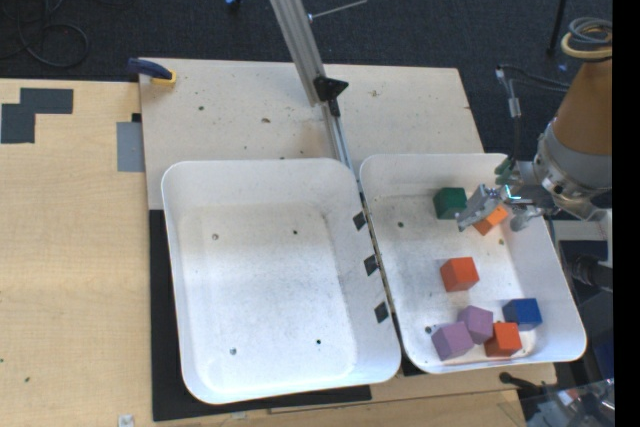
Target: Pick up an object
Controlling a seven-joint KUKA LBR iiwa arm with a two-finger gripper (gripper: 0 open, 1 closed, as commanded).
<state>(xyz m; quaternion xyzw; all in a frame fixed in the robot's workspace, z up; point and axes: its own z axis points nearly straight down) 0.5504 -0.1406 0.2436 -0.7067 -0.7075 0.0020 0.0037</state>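
My gripper (496, 215) reaches in from the right over the upper part of the right bin (565, 300). A small orange block (491, 223) sits between its two grey fingers, and the gripper is shut on it. A green block (450, 203) lies just left of the fingertips, close to them. Lower in the same bin rest a red-orange cube (459, 273), a blue block (522, 312), two purple blocks (477, 322) (451, 341) and another orange block (504, 340).
The left bin (180, 215) stands beside the right one, with black clips (371, 264) along their shared rim. A slanted aluminium post (295, 25) rises behind the bins. A blue-and-yellow clamp (152, 70) lies at the bench's far left corner.
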